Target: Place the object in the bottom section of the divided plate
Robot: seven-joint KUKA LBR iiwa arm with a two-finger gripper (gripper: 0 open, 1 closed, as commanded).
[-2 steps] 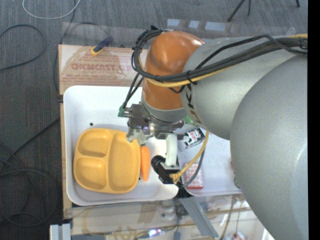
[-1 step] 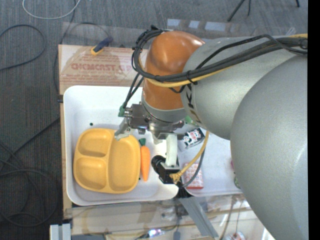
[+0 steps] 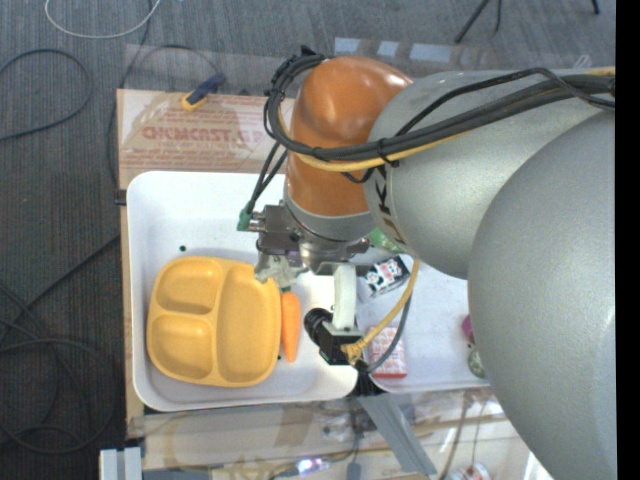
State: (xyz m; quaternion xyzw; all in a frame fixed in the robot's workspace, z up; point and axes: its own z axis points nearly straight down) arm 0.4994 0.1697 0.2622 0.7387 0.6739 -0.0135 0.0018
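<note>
Carrot (image 3: 290,326) lies lengthwise just beside the yellow divided plate (image 3: 214,320), directly below the jaws (image 3: 278,271), whose state I cannot tell under the wrist.

Probably a lab, loose cables (image 3: 95,8), carpet (image 3: 50,218)

An orange carrot (image 3: 290,326) lies lengthwise just beside, perhaps touching, the right rim of the yellow divided plate (image 3: 214,320).
</note>
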